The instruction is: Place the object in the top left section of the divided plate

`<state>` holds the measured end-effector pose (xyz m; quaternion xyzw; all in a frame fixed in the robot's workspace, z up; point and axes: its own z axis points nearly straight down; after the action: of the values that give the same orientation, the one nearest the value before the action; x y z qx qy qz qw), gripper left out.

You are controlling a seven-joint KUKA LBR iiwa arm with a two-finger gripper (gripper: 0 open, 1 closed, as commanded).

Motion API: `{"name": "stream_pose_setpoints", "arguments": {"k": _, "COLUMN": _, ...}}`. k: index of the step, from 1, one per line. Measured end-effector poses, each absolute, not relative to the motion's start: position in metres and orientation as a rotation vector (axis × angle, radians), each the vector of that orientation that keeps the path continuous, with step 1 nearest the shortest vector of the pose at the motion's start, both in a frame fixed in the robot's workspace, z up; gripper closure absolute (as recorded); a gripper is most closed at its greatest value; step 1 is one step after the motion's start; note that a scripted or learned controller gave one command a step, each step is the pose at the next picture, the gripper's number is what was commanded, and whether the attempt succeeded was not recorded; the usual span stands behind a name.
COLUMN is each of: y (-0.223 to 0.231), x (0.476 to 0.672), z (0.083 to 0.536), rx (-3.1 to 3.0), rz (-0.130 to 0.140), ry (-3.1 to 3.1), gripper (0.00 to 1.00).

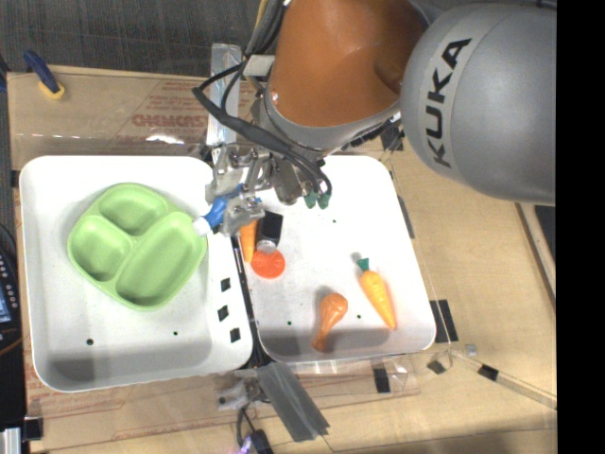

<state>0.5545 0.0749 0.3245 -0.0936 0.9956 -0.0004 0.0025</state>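
The green divided plate lies in the left bin, with its top left section bare. My gripper hangs over the wall between the two bins, just right of the plate's upper right rim. A small blue and white piece sticks out at its left side, touching the plate's rim. Directly under the gripper, an orange object with a round red-orange end lies at the left edge of the right bin; I cannot see whether it is gripped. The arm's orange band and grey body hide the bench behind it.
A carrot with a green top and an orange pear-shaped piece lie in the right bin's front half. Black tape marks dot the left bin's right wall. A blue clip sits at the bench's far left corner.
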Motion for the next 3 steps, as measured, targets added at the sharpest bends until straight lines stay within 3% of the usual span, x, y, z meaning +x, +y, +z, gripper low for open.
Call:
{"name": "stream_pose_setpoints", "arguments": {"k": 1, "y": 0.075, "x": 0.597, "z": 0.220, "rx": -0.244, "rz": -0.001, "ry": 3.135, "gripper": 1.00}}
{"name": "stream_pose_setpoints", "arguments": {"k": 2, "y": 0.068, "x": 0.563, "z": 0.270, "rx": -0.150, "rz": -0.001, "ry": 3.135, "gripper": 1.00}}
{"name": "stream_pose_setpoints", "arguments": {"k": 3, "y": 0.138, "x": 0.547, "z": 0.220, "rx": -0.038, "rz": -0.001, "ry": 3.143, "gripper": 1.00}}
